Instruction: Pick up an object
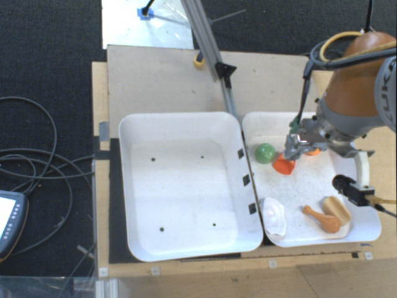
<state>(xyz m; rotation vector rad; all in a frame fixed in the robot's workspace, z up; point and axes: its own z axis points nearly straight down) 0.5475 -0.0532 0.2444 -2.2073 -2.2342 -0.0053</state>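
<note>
Orange obj (283, 164) half-hidden under pincer (293, 152)

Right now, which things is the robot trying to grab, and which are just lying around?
For the job: tool, green ball, orange piece, white crumpled thing, tan drumstick-shaped toy, all in the right bin.

Just lying about: left bin, cables, handheld screen.

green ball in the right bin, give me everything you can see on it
The green ball is small, round and plain green, smooth with a slight sheen, plastic or rubber by the look. It rests on the floor of the right bin, in the far-left part, near the wall shared with the left bin. An orange piece lies just beside it, toward the gripper; whether they touch is unclear. The gripper does not touch the ball.
</note>
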